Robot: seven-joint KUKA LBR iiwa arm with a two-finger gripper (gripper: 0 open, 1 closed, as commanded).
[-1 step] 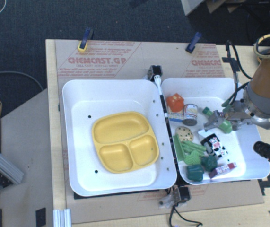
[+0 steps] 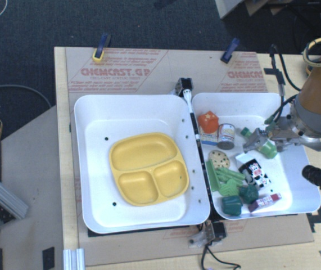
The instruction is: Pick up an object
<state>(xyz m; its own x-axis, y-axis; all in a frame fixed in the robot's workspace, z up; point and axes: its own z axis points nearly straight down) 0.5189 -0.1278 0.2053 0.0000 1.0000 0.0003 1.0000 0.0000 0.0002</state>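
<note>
My gripper (image 2: 263, 141) hangs low over the upper right part of the right bin (image 2: 295, 193), on the grey arm with its orange band (image 2: 320, 90). A light green object (image 2: 269, 149) lies right at the gripper's tip, partly covered by it; I cannot tell whether it is held. Left of the gripper stand a small can (image 2: 226, 135) and an orange toy (image 2: 208, 121). Lower in the bin lie a black-and-white cow toy (image 2: 256, 173), a round cookie (image 2: 220, 160), green strips (image 2: 225, 179) and a dark teal cup (image 2: 231, 205).
The left bin (image 2: 93, 151) holds a yellow divided plate (image 2: 148, 166). A pink-tipped marker (image 2: 265, 199) lies near the right bin's front wall. A small green piece (image 2: 244, 131) sits beside the can. Clamps (image 2: 99, 48) hold the cardboard at the back.
</note>
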